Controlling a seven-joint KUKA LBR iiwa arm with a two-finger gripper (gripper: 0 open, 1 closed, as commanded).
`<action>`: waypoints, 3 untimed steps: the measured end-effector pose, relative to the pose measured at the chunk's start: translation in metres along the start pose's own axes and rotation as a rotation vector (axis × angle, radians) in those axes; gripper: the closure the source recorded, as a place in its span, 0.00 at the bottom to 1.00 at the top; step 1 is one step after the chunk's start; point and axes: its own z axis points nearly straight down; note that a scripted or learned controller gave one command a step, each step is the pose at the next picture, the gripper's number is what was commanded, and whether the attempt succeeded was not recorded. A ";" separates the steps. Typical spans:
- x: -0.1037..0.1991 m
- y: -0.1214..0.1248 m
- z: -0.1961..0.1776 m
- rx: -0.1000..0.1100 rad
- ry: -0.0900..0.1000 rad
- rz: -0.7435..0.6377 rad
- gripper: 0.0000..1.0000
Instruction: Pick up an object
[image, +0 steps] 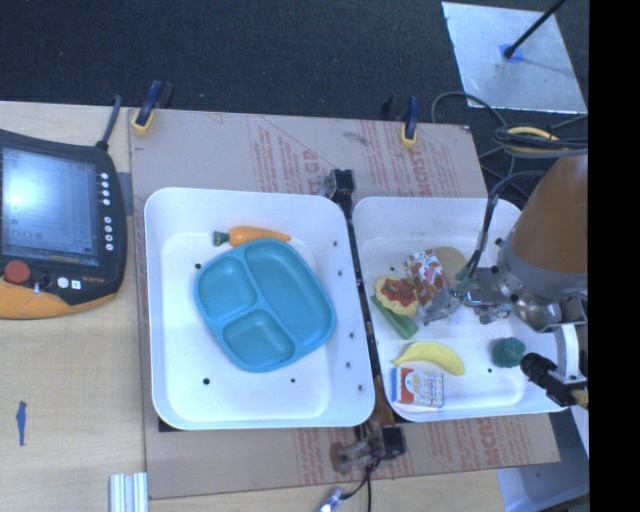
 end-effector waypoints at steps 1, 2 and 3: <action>0.021 0.066 0.065 -0.005 -0.002 -0.001 0.00; 0.016 0.130 0.065 -0.003 0.000 0.001 0.00; 0.023 0.147 0.065 -0.004 0.001 0.002 0.00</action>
